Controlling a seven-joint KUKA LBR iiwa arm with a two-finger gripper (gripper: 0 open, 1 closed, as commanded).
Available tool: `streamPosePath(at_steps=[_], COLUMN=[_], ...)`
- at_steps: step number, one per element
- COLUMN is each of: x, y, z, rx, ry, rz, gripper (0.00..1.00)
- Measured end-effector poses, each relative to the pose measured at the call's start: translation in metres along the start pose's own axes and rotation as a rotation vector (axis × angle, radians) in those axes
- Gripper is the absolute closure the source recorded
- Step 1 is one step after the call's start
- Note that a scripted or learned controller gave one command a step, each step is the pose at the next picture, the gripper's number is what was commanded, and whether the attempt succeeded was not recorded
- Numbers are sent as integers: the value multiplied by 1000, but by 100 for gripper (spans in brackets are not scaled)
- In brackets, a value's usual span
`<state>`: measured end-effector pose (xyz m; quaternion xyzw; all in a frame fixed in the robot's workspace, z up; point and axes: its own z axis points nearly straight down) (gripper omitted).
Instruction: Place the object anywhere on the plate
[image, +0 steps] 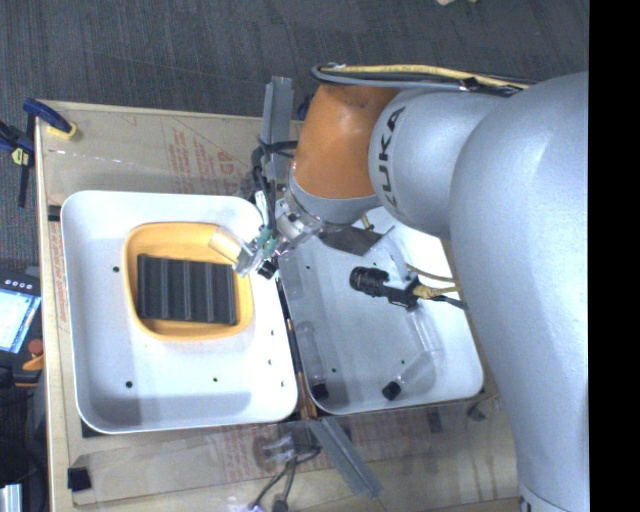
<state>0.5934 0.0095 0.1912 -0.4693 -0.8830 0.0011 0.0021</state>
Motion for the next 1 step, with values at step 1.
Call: streamPosePath(at_steps=[1], x=[0], y=[0], z=[0], rx=[0], ry=[0], rz=[1], gripper=[0])
